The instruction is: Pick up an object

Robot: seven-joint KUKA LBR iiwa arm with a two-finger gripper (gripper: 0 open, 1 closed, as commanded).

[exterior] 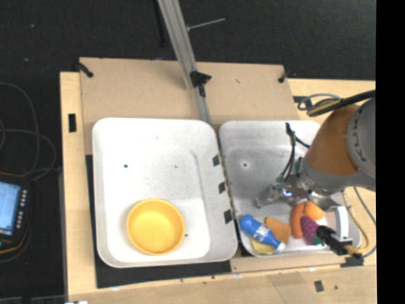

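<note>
The arm's jaws point(285, 194) hang low in the right bin point(253, 151), at the frame's lower right, just above a pile of toys: a blue bottle point(256, 230), an orange piece point(277, 228), a purple one point(309, 228). Whether the jaws are open or closed on anything I cannot tell. The crowding is the risk: a grab could nudge neighbours or slip off. The yellow bowl point(155, 225) sits apart in the left bin point(152, 144).

Legible text: none | arm point(345, 147): dark lettering cut off at the frame edge, unreadable | bins point(114, 144), objects: no readable labels
</note>
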